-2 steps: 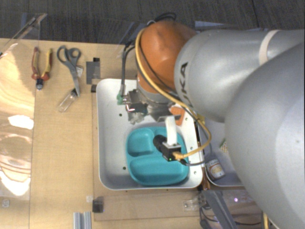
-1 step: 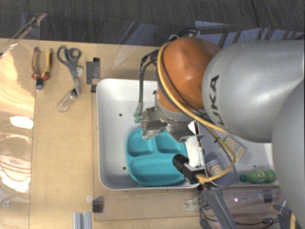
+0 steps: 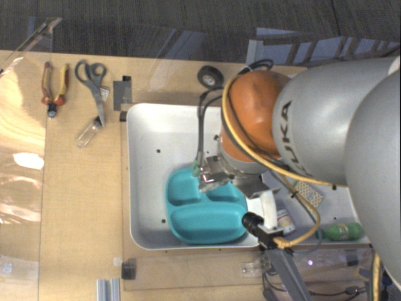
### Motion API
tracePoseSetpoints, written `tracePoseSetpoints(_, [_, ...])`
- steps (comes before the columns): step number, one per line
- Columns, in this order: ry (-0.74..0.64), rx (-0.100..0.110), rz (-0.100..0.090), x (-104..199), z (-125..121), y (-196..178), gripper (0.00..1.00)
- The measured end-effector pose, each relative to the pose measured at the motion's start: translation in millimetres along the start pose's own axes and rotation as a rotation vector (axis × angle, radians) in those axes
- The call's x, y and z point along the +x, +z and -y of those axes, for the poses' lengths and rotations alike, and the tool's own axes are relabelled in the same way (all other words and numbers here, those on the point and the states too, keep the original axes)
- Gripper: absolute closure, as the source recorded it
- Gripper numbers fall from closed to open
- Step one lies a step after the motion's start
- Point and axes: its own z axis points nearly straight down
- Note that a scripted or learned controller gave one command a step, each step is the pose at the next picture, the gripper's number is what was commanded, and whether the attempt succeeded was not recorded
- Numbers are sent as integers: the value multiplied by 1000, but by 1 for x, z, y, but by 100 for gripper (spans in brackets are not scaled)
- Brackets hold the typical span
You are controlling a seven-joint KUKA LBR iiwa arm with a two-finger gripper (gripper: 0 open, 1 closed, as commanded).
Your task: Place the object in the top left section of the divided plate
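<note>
Apparently mid-placement: arm [image 3: 313, 124] hangs over the teal divided plate [image 3: 203, 221] in the left bin [image 3: 147, 168], wrist at its far sections, object hidden, jaws' state untellable; next, release into the far-left section.

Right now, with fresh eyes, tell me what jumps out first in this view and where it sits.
The grey KUKA arm with its orange band dominates the right half, leaning over the white bin. Under it, a teal divided plate lies in that bin's lower part. On the bench at upper left lie scissors and red-handled pliers.
</note>
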Motion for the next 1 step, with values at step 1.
tracePoseSetpoints(1, [-311,-3,1,7,-70,-43,100])
